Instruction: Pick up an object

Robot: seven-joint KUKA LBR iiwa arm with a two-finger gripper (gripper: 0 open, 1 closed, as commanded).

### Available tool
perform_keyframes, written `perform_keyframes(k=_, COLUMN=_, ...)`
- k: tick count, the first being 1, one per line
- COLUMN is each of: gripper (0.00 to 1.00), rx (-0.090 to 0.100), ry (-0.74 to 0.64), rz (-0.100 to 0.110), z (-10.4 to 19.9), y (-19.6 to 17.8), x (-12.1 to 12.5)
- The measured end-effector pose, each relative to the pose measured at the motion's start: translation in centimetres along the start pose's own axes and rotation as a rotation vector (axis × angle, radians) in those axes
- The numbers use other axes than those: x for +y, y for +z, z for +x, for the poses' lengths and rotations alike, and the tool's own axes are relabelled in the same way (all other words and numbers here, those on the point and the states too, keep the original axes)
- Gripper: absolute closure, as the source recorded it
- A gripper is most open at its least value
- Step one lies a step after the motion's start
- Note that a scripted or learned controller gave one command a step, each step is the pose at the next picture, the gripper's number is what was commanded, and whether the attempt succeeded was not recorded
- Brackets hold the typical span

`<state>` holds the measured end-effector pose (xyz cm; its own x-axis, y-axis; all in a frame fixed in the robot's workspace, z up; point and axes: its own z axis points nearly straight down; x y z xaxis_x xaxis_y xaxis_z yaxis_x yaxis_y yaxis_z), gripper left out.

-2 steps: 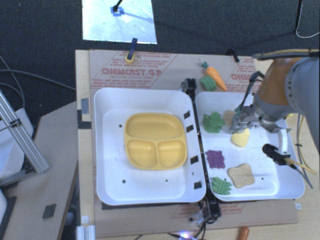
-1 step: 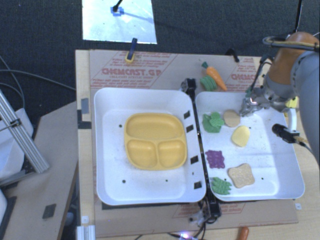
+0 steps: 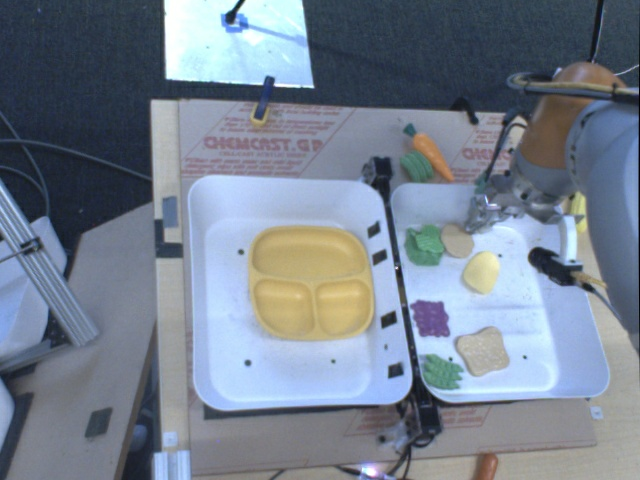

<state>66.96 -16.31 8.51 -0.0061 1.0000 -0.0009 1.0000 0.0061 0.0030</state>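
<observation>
While the claw (image 3: pixel 480 213) hangs low over the right bin (image 3: pixel 575 373), whether it is apart or together I cannot tell. Just below-left of it lies a flat, round tan disc (image 3: pixel 458 241), touching a crinkled green lettuce piece (image 3: pixel 424 245) on its far side.

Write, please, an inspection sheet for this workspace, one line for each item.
Surface: two white bins, left bin and right bin, on a cardboard sheet.
Job's things: right bin holds green lettuce, tan disc, yellow piece, purple grapes, toast slice, green leaf.
Clutter: yellow divided plate in left bin; toy carrot on cardboard.
Grippers: gripper above right bin, near tan disc.
Cables: black cable at left.
Surroundings: dark carpet, metal plate.
</observation>
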Motion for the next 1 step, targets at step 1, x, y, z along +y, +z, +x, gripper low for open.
perform_keyframes(k=1, gripper=1.0, rx=0.005, ry=0.006, rz=0.01, z=4.39, y=0.08, x=-10.12)
